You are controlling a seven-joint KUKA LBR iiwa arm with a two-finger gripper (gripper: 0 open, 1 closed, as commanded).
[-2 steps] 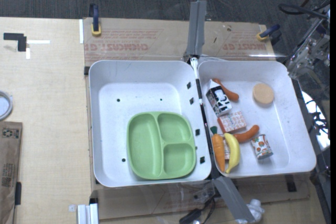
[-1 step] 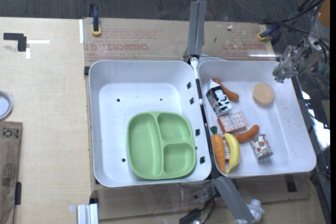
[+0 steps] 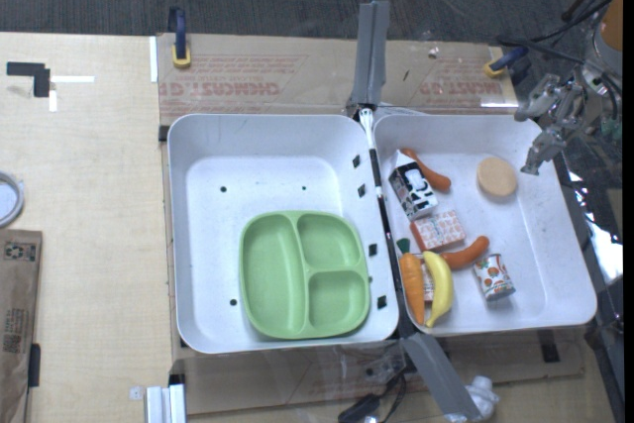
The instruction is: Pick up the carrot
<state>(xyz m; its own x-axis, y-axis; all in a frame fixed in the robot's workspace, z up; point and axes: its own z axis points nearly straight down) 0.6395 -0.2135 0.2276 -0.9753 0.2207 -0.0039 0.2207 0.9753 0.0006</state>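
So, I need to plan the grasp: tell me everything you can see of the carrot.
The carrot is a small orange, plastic-looking toy, tapered, lying flat and pointing toward the front wall of the right bin, close to the divider. The banana lies along its right side, touching or overlapping it. The claw is off at the bin's far right edge.

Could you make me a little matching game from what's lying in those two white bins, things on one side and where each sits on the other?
Things:
1. green divided plate
2. carrot
3. round tan disc
4. small can

Places:
A. right bin, far part, nearest the gripper
B. left bin, toward its near edge
C. right bin, near part, right of the banana
D. right bin, near-left corner, against the banana's left side

Pairs: 1-B, 2-D, 3-A, 4-C
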